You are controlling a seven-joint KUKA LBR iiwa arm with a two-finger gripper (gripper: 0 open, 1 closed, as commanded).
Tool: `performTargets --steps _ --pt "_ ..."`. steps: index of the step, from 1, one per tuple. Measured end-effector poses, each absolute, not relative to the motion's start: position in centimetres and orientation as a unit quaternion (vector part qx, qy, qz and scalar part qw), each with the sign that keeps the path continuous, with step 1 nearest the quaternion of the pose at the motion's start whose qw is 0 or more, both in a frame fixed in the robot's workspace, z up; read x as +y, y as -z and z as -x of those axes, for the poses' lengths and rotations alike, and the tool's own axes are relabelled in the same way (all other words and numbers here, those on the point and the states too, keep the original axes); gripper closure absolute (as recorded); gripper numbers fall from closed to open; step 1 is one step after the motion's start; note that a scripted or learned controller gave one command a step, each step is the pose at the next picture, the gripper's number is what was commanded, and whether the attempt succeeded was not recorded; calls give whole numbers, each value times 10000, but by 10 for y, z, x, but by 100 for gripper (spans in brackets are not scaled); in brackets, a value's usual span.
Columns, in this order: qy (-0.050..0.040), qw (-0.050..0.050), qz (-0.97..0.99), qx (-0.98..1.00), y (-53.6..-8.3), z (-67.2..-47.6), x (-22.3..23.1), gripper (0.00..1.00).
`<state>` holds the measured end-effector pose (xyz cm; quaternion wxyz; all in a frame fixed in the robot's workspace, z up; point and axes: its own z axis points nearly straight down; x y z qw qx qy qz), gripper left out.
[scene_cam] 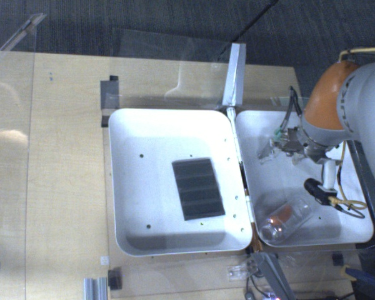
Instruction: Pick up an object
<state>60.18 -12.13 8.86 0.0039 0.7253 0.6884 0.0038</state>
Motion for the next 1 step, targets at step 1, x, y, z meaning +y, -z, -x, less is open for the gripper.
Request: performTargets --steps 1 --pt "-23 30 -7244 6894 -90 -619 -124 0"
